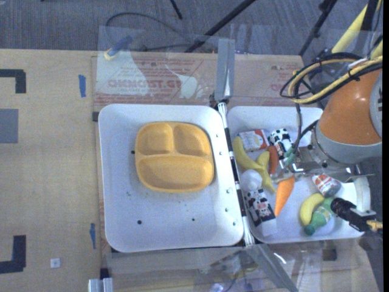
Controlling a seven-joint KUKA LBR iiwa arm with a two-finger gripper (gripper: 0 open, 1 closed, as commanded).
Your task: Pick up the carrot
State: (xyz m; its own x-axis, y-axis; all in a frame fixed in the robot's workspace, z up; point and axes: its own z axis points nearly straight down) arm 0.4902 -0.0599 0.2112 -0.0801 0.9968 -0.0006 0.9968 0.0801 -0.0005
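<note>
The carrot [283, 194] is orange and tapered. It lies in the right bin [267, 115] near the middle, with its thick end pointing up toward the gripper and its tip toward the front wall. The gripper [292, 165] hangs low over the bin's middle, just above the carrot's thick end. The grey wrist and orange band [349, 117] cover the bin's right part. Nothing can be seen held in the gripper.
Around the carrot lie a yellow banana [245, 157], a white ball [250, 178], a cow-print carton [261, 207], a second banana [310, 204], a green bottle [316, 224] and a red-labelled can [326, 184]. A yellow divided plate [174, 157] sits in the left bin [121, 212].
</note>
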